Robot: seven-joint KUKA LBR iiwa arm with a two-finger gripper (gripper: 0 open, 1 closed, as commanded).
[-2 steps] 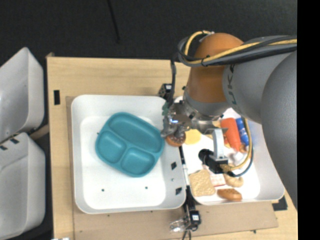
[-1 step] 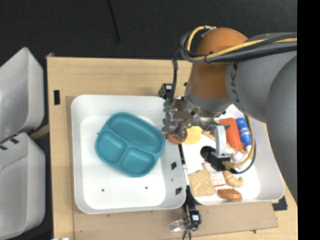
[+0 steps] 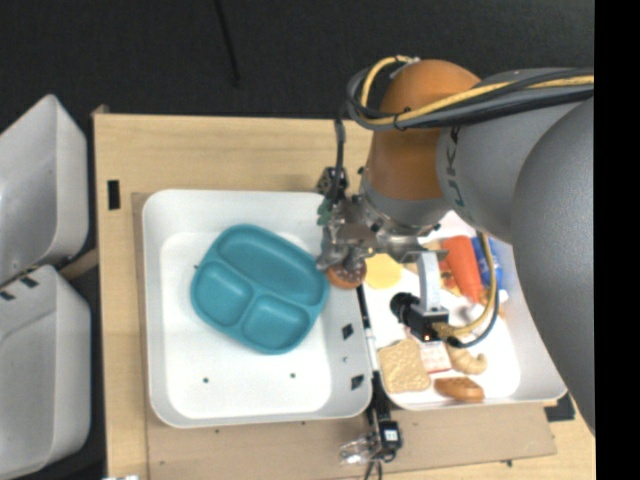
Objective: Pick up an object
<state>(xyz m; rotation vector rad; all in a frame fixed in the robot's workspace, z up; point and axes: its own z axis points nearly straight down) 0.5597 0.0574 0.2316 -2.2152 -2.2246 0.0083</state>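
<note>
Though label-free, teal plate (image 3: 258,287) leftward.

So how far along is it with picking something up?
Done: the arm has reached in, and its gripper sits low at the divider between the bins. In hand: nothing visibly held. Left: the grasp and lift. The blue tray and the carrot lie in their bins.

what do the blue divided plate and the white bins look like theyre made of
Blue divided plate: looks like moulded plastic, matte to satin, with one even teal colour and soft rounded compartment ridges. Left white bin: probably thin formed plastic, smooth with a mild sheen and rounded corners. Right white bin: seems the same, though largely covered.
</note>
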